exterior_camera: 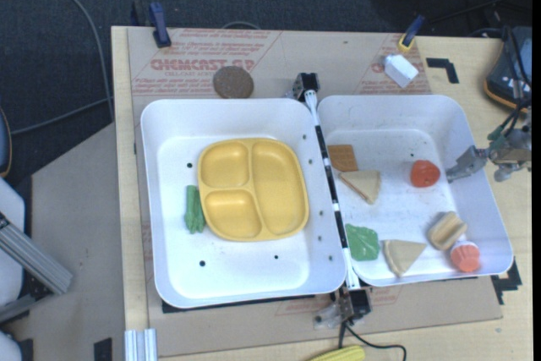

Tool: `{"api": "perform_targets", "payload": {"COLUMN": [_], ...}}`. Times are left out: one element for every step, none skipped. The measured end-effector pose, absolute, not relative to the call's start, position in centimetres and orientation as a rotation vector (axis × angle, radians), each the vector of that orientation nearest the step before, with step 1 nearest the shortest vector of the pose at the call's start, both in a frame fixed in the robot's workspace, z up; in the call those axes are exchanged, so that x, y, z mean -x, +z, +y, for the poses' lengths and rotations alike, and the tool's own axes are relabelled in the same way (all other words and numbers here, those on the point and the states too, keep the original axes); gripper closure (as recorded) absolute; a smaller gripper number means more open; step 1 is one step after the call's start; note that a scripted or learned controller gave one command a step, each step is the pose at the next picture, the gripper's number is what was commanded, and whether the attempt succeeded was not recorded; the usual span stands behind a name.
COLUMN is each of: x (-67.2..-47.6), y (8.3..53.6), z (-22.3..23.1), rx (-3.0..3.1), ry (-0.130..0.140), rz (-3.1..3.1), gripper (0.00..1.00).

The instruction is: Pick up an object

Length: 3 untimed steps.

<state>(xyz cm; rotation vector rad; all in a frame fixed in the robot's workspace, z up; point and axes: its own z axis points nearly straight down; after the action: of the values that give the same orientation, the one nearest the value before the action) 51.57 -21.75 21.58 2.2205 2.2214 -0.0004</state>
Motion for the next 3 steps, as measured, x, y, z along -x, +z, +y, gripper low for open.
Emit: {"api": "perform_targets", "payload": {"x": [-57.5, -57.1, -57.1], "y": [12.5, 8.4, 9.5], "z": [-21.1, -18.2, -18.2], "rx": [-2.221, -2.222, -2.219], "ry": [0.0, -0.001, 0.001], "rz": [2.222, 2.225, 2.224], "gripper": [0.0, 0.0, 1.0]}}
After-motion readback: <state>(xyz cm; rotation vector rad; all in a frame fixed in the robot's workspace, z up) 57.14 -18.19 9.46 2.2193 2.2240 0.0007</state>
